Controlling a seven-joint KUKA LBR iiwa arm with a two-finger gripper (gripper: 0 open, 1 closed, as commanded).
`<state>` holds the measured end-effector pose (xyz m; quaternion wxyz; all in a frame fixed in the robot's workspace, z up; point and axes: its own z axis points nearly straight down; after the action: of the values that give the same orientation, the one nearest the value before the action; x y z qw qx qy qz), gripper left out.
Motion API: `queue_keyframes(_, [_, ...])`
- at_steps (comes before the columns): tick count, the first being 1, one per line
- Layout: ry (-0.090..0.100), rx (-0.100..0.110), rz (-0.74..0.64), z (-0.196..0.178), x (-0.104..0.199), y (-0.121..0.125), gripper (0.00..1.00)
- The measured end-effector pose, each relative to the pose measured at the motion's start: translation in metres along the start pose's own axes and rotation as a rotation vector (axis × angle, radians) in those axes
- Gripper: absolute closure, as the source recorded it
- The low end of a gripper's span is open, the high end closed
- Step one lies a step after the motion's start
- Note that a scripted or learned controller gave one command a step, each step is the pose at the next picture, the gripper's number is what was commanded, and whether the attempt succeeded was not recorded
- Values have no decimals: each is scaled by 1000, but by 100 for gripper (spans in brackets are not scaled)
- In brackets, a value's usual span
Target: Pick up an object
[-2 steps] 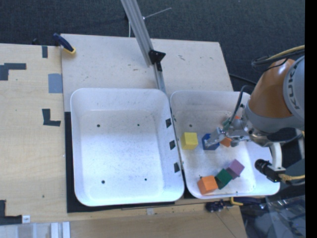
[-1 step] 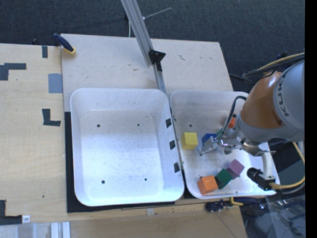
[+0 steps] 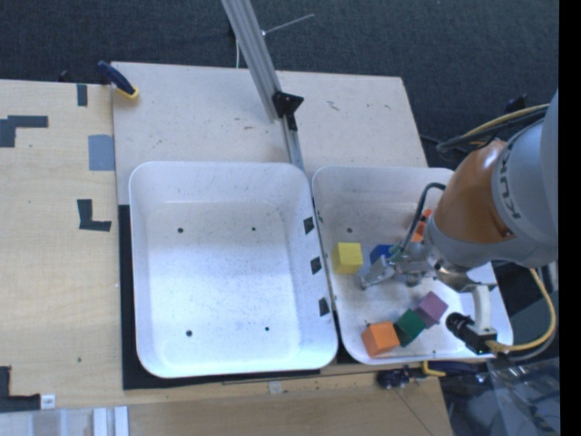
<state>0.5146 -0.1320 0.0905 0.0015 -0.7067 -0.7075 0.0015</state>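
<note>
In the right bin (image 3: 363, 184) my gripper (image 3: 375, 274) is low over the floor, reaching in from the right. A small blue object (image 3: 380, 253) lies right against its upper side, partly covered by it. Whether it is held cannot be made out. Just left of the gripper, a short way apart, sits a yellow cube (image 3: 348, 257). Nearer the front of the bin lie an orange cube (image 3: 381, 337), a green block (image 3: 413, 324) and a purple block (image 3: 433, 307), close together.
The left bin (image 3: 145, 243) adjoins the right one along a shared wall. A slanted metal rail (image 3: 259, 57) runs from the top of the view down to the bins' junction. The arm's orange band (image 3: 472, 203) overhangs the right bin's right side.
</note>
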Motion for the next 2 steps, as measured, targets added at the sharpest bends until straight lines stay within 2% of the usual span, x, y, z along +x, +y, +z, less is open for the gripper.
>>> queue_keyframes(1, [1,0,0,-10,1,0,100])
queue_keyframes(2, [0,-7,0,-61,5,-9,100])
